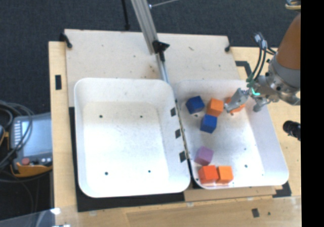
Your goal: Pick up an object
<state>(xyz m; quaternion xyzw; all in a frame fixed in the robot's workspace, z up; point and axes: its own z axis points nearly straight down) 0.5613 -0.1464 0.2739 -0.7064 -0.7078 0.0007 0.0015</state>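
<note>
So the arm (pixel 289 54) comes in from the right edge of the frame, and its pincer (pixel 242 100) sits over the upper part of the right bin (pixel 263 140). It's clamped on an orange block (pixel 235 103). Just left of that is another orange block (pixel 216 106) and two blue blocks (pixel 195 104) (pixel 208 123). A purple block (pixel 204 155) lies lower down, and two more orange ones (pixel 215 174) sit at the bottom edge. The left bin (pixel 126 137) sits beside it on the worktop (pixel 58 120)

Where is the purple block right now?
The purple block lies in the right bin, near its left wall, just above the two orange blocks at the bin's near edge.
</note>
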